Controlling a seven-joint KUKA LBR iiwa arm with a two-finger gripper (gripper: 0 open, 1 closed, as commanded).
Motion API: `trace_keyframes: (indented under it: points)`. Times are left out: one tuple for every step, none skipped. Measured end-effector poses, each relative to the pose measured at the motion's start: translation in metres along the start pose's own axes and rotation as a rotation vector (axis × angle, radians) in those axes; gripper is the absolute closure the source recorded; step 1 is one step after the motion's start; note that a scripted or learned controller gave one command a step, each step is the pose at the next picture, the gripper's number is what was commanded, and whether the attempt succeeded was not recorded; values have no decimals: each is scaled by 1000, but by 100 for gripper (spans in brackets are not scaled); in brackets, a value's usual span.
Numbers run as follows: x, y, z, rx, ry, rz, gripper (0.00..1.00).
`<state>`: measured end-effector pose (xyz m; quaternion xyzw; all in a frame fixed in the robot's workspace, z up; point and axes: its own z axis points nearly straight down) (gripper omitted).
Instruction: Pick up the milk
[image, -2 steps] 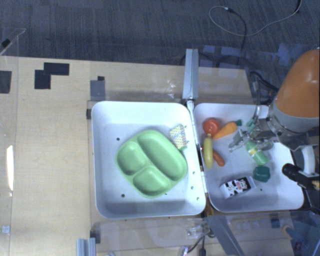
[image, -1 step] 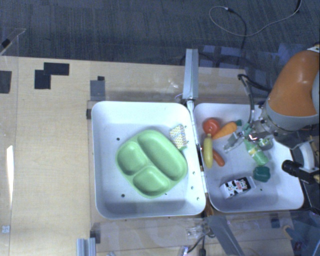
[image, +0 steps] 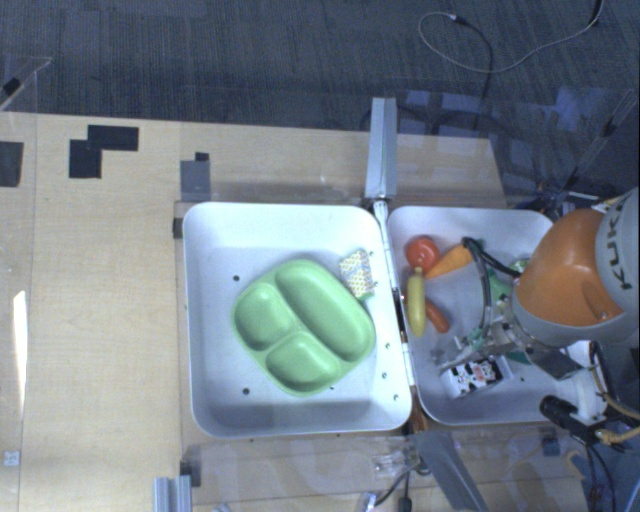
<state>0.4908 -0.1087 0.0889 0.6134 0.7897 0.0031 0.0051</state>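
Beside the claw — one milk, one tomato

Arm cut off at right edge; covers bin corner.

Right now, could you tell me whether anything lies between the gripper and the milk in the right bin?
Nothing visible does. The gripper hangs right over the milk carton in the right bin; the corn and tomato lie off to the side.

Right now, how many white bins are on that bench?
2. The left bin holds a green divided plate. The right bin holds food items, with the arm over it; the arm may hide more things there.
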Motion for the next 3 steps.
trace_keyframes:
  points:
    - [0, 4, -12, -8, -2, 0, 100]
    - [-1, 4, -12, -8, -2, 0, 0]
    - [-3, 1, -1, -5, 0, -155, 0]
